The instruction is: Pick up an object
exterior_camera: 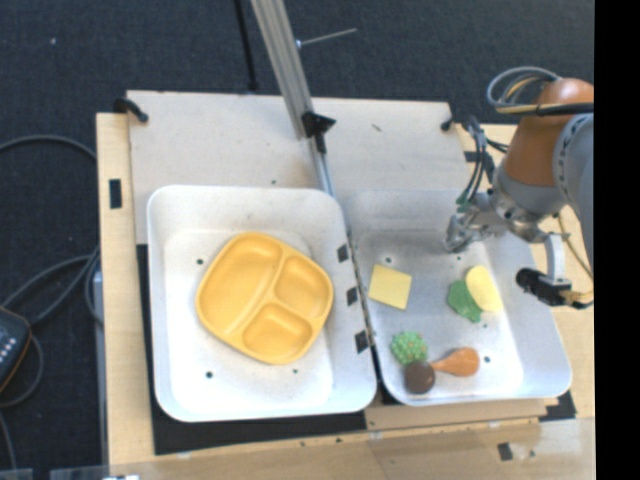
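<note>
Hovering low over the right bin (520, 353), claw (462, 236) carrying nothing visible; finger spread cannot be told. Nearest pickable toys, yellow lemon (484, 288) and green leaf (463, 301), lying just below, probably targeted.

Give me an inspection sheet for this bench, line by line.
Surface: bench bearing left bin and right bin.
Job's things: right bin has cheese, broccoli, drumstick, lemon touching a green leaf.
Clutter: yellow tray in left bin.
Hand: hand above right bin's far side, holding nothing seen.
Cables: loops over the arm; cord on floor.
Surroundings: dark carpet, metal pole.
</note>
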You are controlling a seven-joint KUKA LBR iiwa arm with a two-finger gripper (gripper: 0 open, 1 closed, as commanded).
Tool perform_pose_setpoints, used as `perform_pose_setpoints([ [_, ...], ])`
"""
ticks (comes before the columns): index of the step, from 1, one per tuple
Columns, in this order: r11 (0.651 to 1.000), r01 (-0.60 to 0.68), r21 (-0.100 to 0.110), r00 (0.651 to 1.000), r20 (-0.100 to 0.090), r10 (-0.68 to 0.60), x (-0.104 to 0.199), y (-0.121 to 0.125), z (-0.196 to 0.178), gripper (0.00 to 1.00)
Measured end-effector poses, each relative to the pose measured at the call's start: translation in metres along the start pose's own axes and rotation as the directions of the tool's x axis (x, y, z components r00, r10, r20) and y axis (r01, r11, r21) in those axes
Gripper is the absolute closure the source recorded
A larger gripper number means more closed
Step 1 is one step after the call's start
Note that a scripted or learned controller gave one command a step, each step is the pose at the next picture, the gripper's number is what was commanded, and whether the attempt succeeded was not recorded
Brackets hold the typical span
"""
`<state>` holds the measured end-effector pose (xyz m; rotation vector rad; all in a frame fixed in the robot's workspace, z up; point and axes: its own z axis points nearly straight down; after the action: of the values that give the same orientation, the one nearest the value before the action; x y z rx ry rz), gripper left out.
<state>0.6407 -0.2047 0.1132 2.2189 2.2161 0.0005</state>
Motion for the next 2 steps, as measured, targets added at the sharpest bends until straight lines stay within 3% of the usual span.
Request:
perform_pose_setpoints([
  [2,1.0,0.003,-0.004,1.0,-0.001,-0.003,-0.009,0.0,-0.115,1.0],
])
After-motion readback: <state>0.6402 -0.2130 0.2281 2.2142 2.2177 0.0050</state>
